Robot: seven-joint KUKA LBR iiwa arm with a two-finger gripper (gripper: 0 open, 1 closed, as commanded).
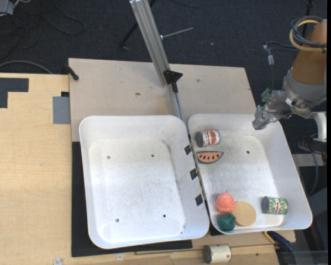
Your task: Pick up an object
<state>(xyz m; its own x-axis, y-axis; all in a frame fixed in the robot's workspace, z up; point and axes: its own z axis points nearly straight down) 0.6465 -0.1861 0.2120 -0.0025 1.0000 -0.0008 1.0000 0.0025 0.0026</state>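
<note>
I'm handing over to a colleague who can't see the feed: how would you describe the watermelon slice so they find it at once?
Take the right-hand white bin, the one nearest the arm. Along its left wall, just below the small red-and-white can lying on its side, sits the watermelon slice. It is the only flat half-moon there: red with dark seeds and a green rind.

No text can be read. The red can (208, 138) and the green can (274, 205), both in the right bin (298, 181), carry labels too small to read.
</note>
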